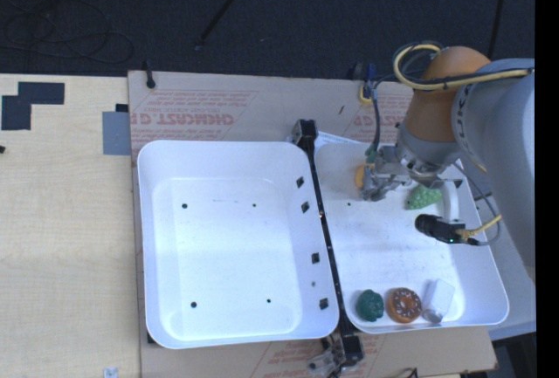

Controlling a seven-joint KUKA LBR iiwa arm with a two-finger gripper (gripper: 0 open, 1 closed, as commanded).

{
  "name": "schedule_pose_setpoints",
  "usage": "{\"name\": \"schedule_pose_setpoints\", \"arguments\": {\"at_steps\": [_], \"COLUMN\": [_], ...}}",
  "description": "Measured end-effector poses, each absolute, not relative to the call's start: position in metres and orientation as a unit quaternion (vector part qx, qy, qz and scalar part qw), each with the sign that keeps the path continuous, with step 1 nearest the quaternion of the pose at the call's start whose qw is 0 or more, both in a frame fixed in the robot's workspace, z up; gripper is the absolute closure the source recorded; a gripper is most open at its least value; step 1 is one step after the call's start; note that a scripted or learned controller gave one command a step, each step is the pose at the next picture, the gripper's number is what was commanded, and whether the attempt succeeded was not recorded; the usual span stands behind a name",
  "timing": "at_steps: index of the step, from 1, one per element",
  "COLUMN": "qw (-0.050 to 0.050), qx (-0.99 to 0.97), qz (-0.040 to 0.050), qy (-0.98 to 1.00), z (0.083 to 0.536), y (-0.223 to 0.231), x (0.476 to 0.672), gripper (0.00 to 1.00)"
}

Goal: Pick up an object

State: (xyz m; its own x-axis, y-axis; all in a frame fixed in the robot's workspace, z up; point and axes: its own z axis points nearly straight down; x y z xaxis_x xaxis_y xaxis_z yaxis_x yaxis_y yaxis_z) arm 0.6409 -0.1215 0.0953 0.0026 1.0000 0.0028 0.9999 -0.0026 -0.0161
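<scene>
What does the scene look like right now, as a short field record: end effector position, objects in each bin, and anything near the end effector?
end effector: low over the far part of the right bin
near end effector: small orange object on its left, light green object on its right
right bin, near edge: dark green object, brown ring-shaped object, white object, in a row
left bin: no loose objects visible
grasp: cannot tell

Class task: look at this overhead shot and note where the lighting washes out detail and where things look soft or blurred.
Camera view: the white bins are bright, nearly washed out; the gripper and the small yellow object beside it look soft; the floor beyond is dark.
</scene>
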Motion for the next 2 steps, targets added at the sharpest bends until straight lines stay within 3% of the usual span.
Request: {"name": "schedule_pose_setpoints", "arguments": {"at_steps": [1,2], "qw": [0.004,0.001], "qx": [-0.708,-0.707], "qz": [0.0031,0.0011], "qy": [-0.706,-0.707], "z": [0.096,0.087], "y": [-0.122,-0.136], "x": [0.642,0.644], "gripper": [0.00,0.00]}}
